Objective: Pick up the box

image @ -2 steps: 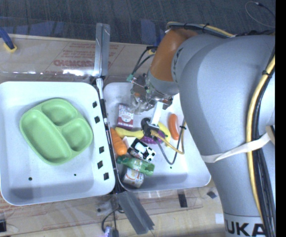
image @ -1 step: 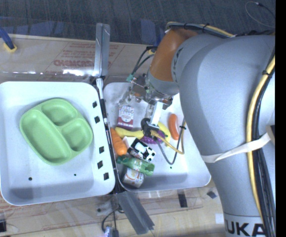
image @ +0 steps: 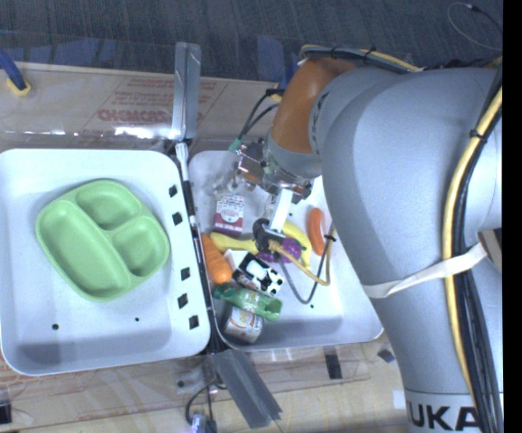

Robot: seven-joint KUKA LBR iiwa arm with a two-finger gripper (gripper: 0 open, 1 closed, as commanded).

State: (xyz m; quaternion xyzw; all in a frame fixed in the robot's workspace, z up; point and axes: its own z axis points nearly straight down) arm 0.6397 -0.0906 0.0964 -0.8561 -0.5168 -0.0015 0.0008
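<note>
Camera view: the box (image: 230,212) is seen lying in the right bin (image: 328,321), just beside the gripper (image: 253,171) (its state cannot be told).

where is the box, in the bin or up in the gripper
In the bin: the box lies on the right bin floor, next to the banana.

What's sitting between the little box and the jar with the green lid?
In the camera view, a yellow banana and an orange carrot lie between the box and the jar.
</note>
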